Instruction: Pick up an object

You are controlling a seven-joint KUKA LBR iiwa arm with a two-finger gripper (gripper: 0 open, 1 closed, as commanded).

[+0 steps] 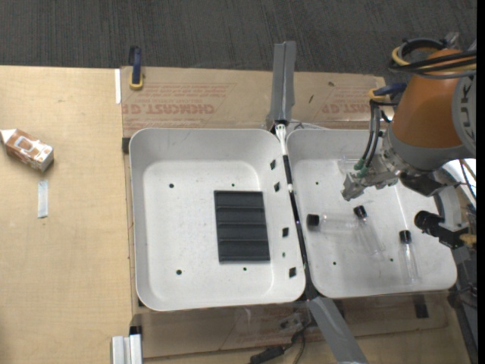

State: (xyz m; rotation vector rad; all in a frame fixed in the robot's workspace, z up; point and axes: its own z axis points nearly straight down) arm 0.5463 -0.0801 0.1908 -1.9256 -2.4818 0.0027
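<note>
1. Camera view, the bins: two shallow white bins sit side by side on a cardboard sheet with red lettering. A grey bar runs in from the far side to the seam between them.
2. The left bin holds one ribbed black block. It lies flat near the bin's middle, a little to the right, with its long side running far to near.
3. The right bin holds three clear tubes with black caps.
   - The left tube lies close to the bin's left wall, with its cap at the left end.
   - The middle tube slants from its cap at the far end towards the near right.
   - The right tube runs from far to near, with its cap at the far end.
   - All three lie apart from one another.
4. The arm, orange and grey, reaches in from the right over the far part of the right bin.
5. The gripper points down and to the left. It sits just on the far side of the middle tube's cap, very near it. Whether it touches the cap cannot be told, nor whether it is released or clenched. Nothing is seen gripped in it.
6. On the bench left of the bins lie a small carton and, nearer, a white strip. A blue clamp sits at the far left corner of the cardboard sheet.
</note>
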